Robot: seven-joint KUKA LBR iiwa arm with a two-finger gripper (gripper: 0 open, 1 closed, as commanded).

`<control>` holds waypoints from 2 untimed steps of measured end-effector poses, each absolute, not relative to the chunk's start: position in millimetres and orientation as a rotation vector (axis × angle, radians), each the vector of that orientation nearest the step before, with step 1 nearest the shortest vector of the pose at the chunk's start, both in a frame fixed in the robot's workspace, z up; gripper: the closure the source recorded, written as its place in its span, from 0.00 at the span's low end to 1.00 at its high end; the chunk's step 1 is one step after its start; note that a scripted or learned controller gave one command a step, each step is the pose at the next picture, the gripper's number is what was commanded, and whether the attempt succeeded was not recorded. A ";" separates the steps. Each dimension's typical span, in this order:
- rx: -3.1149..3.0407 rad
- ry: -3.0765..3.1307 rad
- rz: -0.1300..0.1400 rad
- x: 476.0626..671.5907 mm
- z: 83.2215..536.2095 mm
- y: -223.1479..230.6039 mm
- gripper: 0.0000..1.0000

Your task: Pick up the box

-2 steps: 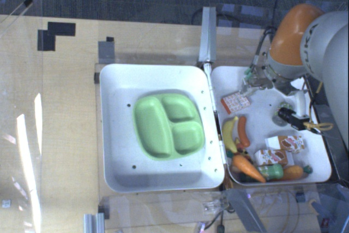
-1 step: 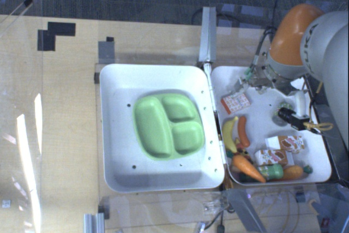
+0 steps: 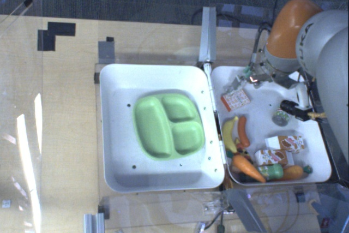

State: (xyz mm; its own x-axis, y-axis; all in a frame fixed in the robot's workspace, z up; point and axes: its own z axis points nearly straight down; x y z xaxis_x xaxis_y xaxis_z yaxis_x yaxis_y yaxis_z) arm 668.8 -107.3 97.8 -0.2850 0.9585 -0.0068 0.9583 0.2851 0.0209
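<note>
At the right bin's (image 3: 327, 169) twelve o'clock edge, the gripper (image 3: 246, 77) is hovering; whether it is spread or pinching, I cannot tell. Just beside it at seven o'clock, the box (image 3: 235, 99) is lying flat, untouched.

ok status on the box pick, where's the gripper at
Gripper low at far side of right bin, over the small box. Grasp not confirmed. Banana and sausage lie just nearer, not blocking.
</note>
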 end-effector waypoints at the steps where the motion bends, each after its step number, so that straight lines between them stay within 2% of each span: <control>1: 1.878 2.485 0.025 637.9 98.4 -88.8 0.00; 2: 1.980 2.404 0.033 629.4 98.5 -89.2 0.00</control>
